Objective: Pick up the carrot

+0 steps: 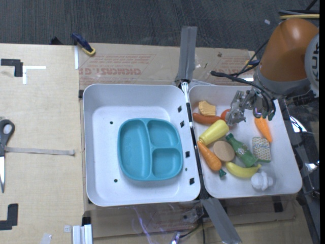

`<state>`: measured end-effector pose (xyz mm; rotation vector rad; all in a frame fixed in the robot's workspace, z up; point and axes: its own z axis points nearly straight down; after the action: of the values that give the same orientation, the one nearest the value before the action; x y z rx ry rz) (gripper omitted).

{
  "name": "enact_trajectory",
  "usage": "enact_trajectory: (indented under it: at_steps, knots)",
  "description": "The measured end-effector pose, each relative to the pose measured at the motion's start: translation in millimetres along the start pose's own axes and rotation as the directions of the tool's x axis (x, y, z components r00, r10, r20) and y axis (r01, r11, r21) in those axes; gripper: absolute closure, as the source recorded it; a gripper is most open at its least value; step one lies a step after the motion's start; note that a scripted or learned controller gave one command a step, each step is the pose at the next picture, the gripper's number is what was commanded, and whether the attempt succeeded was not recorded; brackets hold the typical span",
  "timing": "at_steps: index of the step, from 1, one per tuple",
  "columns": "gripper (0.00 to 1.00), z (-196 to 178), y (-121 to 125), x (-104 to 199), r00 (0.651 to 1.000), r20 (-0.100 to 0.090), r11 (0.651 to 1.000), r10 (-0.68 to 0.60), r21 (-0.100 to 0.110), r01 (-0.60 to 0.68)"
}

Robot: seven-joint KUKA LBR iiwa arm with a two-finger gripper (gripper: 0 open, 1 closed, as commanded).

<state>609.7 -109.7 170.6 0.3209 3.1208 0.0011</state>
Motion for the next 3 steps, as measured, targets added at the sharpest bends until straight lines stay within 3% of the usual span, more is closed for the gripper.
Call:
enact_trajectory:
  at_steps: [1,2,3]
  knots:
    - [1.00,10.6,-85.4,-2.6,0.985,0.001,0.985,-0.170,0.001,0.170]
    - [0.00,10.6,-85.2,-2.7,0.986,0.001,0.986,-0.169,0.001,0.169]
    - [0.00,72.1,-108.2,-29.3,0.989,0.010,0.989,-0.151,0.002,0.151]
